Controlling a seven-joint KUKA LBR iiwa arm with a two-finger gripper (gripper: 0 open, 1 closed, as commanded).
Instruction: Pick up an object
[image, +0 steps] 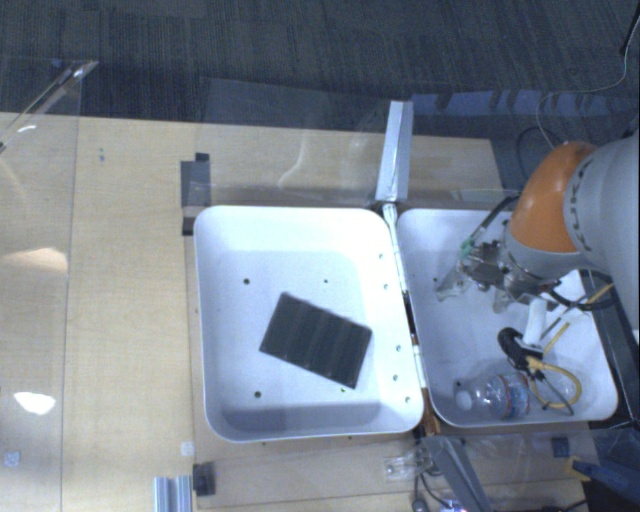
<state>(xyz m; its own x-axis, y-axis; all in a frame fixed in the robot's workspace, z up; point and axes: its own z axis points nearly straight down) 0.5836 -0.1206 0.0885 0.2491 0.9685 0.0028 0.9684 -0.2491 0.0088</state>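
Dark ribbed mat (316, 340) is lying mid left bin (225, 300); jaws hanging over right bin (425, 300) above clear bottle (492, 397), grip state unreadable.

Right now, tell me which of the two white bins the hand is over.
The right bin, the one holding the clear plastic bottle. The hand hangs over it; the left bin holds the dark flat pad.

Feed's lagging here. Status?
Gripper low in right bin, fingers unreadable. Clear bottle lying at bin's near edge, ungrasped. Dark flat pad in left bin.
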